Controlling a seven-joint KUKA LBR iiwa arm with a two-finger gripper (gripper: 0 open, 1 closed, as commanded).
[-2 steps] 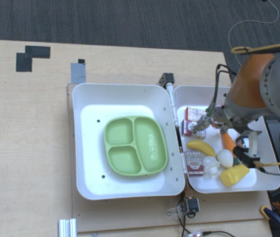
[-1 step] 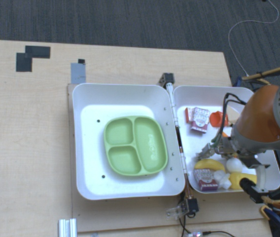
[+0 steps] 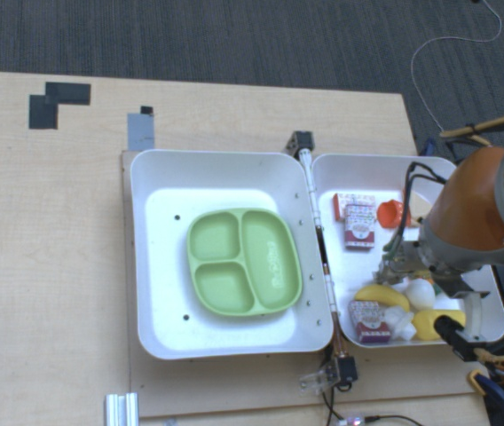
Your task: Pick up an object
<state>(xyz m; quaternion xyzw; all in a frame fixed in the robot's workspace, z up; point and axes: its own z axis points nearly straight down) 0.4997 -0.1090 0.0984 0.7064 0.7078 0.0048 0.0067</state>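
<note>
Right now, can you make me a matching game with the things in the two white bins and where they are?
Things:
1. green divided plate
2. banana
3. red and white box
4. orange thing

Places:
A. upper part of the right bin, just left of the orange thing
B. alone in the left bin
C. lower part of the right bin
D. top of the right bin, beside the arm

Pairs: 1-B, 2-C, 3-A, 4-D

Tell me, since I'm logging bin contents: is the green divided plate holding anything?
Empty. The green plate lies flat in the left bin, and all three compartments show bare green.
</note>
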